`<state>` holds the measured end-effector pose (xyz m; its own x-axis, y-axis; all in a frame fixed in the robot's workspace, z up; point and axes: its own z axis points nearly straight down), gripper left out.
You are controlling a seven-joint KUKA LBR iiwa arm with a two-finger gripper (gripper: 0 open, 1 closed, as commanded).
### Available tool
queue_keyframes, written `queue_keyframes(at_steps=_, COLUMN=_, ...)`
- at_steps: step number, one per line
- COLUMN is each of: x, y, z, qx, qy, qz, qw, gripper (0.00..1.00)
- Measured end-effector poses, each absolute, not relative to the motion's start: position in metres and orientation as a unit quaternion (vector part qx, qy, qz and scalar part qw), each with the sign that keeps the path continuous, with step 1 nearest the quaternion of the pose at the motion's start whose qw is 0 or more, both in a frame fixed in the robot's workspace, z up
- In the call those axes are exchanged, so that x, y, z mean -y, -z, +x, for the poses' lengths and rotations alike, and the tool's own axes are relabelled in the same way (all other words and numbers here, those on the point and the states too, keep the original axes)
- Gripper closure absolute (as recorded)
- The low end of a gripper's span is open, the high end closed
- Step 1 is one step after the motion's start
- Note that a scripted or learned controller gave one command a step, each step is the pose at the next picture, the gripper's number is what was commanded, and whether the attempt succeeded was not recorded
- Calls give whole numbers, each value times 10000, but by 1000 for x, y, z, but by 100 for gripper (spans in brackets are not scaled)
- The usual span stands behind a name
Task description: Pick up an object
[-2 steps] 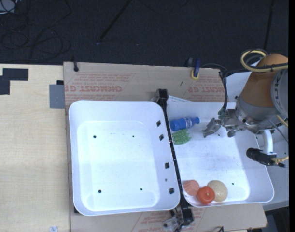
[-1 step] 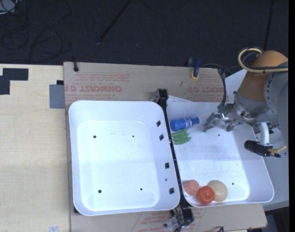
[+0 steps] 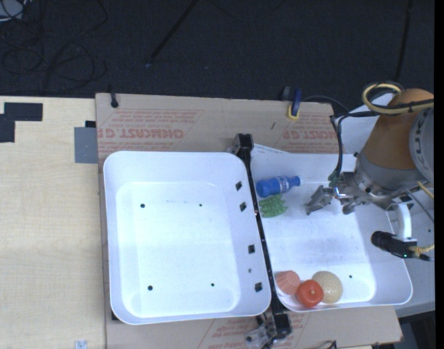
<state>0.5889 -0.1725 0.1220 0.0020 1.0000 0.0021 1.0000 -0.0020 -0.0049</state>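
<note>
In the right bin [image 3: 331, 249], a blue bottle [image 3: 277, 186] lies on its side near the divider, with a small green object [image 3: 272, 207] just below it. At the bin's front edge sit a pink piece [image 3: 286, 281], a red round object [image 3: 309, 293] and a cream ball [image 3: 328, 286], close together. My gripper [image 3: 331, 204] hovers over the right bin's upper right part, to the right of the bottle. It is open, and nothing lies between its fingers.
The left bin [image 3: 179, 237] lies beside the right one, with a black divider [image 3: 252, 217] between them. Cables [image 3: 341, 133] and a yellow loop [image 3: 381, 93] hang near the arm at the right. Cardboard [image 3: 192, 122] lies under both bins.
</note>
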Motion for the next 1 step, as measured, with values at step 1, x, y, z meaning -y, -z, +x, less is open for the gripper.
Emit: queue_keyframes(at_steps=1, x=215, y=-227, z=642, qx=7080, qy=22, qz=-7061, qw=-70, gripper=0)
